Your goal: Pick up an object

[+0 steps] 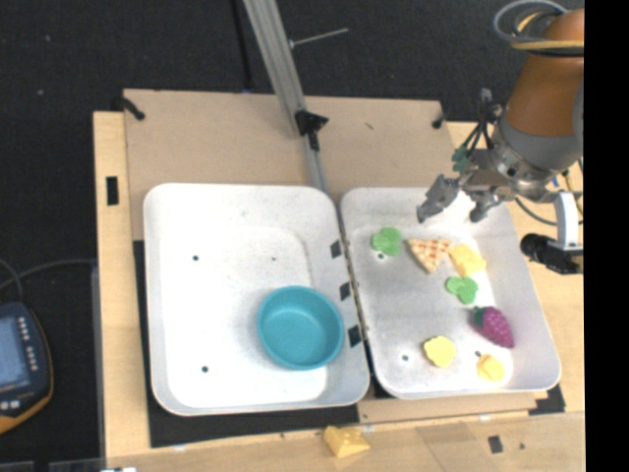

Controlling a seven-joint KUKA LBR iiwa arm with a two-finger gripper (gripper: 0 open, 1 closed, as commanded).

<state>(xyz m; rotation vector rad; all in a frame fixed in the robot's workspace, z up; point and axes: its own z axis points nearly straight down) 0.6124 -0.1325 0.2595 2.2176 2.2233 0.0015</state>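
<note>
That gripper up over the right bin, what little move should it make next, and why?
Probably straight down and slightly toward the bin's middle. The gripper hangs open above the right bin's far edge, holding nothing, and the pizza-slice toy lies just below it, nearest of the toys.

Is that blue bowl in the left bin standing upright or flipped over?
Upright. The blue bowl shows its open mouth and inner hollow to the camera, with its rim facing up, and it sits on the floor of the left bin.

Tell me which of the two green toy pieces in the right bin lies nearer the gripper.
The green piece near the bin's left edge, beside the waffle-like wedge; the other green piece lies lower, farther from the gripper.
</note>
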